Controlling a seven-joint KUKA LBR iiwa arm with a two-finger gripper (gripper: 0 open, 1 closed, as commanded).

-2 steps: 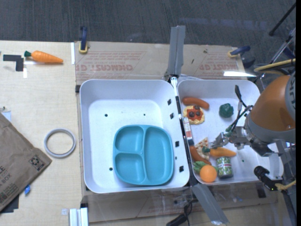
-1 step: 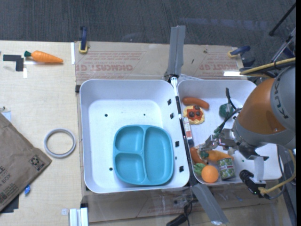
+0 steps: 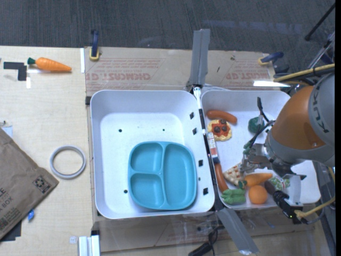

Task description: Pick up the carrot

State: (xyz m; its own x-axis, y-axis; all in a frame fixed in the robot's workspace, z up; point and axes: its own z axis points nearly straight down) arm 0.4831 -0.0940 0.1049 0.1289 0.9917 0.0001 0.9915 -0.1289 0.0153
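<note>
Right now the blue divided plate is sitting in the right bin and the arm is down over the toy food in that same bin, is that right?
Not quite. The camera view shows the blue divided plate in the left bin, not the right one. The rest holds: the arm is down over the toy food in the right bin, with the gripper just above the carrot.

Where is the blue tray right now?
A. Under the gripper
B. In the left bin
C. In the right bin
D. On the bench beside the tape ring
B: the blue tray lies flat on the floor of the left bin, apart from the food in the right bin, where the gripper works near the carrot.
</note>
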